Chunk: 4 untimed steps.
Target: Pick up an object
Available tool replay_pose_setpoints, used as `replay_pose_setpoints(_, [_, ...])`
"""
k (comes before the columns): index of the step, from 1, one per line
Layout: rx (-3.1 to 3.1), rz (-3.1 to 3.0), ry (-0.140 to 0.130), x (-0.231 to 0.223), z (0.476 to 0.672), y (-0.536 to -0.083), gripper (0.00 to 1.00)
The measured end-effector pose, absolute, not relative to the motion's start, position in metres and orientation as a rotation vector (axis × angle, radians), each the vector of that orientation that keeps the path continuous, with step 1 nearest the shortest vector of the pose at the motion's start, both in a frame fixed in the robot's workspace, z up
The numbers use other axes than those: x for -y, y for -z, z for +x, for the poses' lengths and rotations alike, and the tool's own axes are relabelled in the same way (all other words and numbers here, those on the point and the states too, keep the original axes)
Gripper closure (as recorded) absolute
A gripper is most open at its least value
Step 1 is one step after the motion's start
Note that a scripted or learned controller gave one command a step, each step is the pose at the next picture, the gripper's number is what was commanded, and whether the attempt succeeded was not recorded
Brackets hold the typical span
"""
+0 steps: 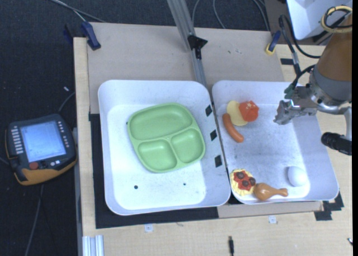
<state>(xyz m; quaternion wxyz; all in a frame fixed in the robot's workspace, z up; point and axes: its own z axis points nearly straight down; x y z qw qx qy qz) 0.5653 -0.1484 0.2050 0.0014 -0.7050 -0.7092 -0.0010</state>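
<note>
Toys scattered in right bin (313, 154): hotdog (233, 128), strawberry (249, 110), egg (296, 175), drumstick (269, 192).
Gripper (284, 113) hovers right of strawberry; finger spread unclear, nothing visibly held.

Two white bins (112, 154) sit side by side at the frame's centre; the left one holds one green divided plate (165, 136). The right bin holds six toy foods: one sausage (233, 128), one red piece (249, 109), one yellow piece (235, 113), one pizza slice (243, 181), one drumstick (268, 192) and one white egg (296, 175).

Bright, even overhead light whitens both bins (112, 109) (soft shadows only), with slightly soft, grainy detail throughout.
</note>
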Motion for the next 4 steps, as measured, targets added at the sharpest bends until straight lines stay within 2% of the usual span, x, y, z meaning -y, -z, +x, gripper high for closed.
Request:
replay_pose_setpoints(1, [2.230,-2.212,0.006,0.089,0.578,-0.212,1.00])
replay_pose_setpoints(4, [2.229,-2.213,0.005,-0.068,0.573,-0.232,1.00])
